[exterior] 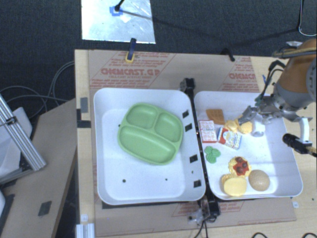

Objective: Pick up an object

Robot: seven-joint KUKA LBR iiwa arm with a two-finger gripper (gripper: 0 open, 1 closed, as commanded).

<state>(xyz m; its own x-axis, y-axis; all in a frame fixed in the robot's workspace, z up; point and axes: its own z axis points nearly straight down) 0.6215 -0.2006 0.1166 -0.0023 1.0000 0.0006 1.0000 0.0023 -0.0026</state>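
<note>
The claw [247,119] hangs over the right bin [292,167], fingers spread around a yellow toy [245,128], its axis unclear.

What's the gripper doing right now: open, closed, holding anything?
Gripper: low in the right bin, at a small yellow item; whether it is open, shut or gripping cannot be told.

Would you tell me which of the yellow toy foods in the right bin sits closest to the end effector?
The small yellow piece at the end effector, near the bin's far side. The yellow disc and the red-topped piece lie toward the near edge.
</note>
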